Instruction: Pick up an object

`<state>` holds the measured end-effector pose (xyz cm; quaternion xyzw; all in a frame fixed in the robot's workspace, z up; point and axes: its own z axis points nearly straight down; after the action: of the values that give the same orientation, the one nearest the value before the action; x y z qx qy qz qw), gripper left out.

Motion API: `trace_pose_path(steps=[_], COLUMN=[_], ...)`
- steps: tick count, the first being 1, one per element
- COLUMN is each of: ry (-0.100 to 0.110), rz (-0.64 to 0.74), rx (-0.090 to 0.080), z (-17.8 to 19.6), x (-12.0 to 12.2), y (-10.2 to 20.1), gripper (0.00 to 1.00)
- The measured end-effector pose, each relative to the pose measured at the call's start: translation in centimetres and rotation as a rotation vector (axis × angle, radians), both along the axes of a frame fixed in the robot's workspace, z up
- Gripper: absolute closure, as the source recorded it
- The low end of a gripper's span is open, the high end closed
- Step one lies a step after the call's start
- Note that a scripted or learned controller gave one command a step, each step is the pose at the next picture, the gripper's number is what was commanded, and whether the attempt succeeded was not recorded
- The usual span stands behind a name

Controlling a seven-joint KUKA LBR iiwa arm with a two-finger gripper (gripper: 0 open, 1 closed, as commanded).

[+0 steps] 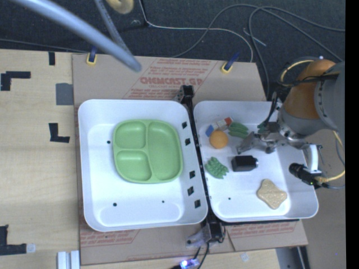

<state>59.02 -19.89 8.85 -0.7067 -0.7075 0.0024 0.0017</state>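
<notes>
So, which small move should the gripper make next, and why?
Probably a short descent, slightly toward the black block. The gripper hangs over the right bin with nothing visible between its fingers, and the block lies just below it in the view, apart from the orange ball.

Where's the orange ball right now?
The orange ball lies in the right bin, near its left wall, just below a small blue and red item and above the green leafy piece.

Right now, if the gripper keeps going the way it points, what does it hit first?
Probably the orange ball: the gripper points toward the bins' divider, ball just ahead. Height is unclear, so it could pass above.
</notes>
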Motion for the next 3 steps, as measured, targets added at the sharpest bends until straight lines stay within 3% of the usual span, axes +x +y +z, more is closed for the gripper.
trace_pose_path(steps=[1,3], ry=[-0.004,-0.011], rz=[0.001,0.001], rx=[0.0,0.0], z=[1.4,12.1], x=[0.2,0.1], y=[0.1,1.1], gripper=[1.0,1.0])
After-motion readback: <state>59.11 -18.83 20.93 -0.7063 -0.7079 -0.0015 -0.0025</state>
